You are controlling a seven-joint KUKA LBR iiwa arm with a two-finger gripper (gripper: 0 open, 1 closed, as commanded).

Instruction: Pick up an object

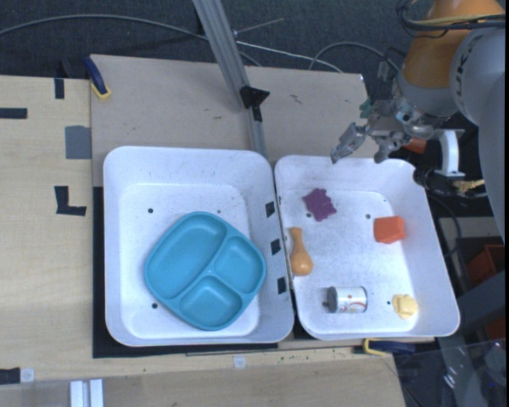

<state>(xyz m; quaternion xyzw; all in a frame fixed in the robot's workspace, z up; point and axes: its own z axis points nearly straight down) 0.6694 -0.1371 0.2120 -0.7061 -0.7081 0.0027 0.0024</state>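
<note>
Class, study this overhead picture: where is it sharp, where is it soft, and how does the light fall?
In the camera view, light is even and diffuse; the blue tray and orange block cast only faint shadows. The white bins look bright, without harsh glare. The gripper looks slightly soft; the small can reads clearly.

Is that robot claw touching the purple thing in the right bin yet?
Apart. The camera view shows the gripper up at the bin's far rim, with bare white floor between it and the purple object.
</note>
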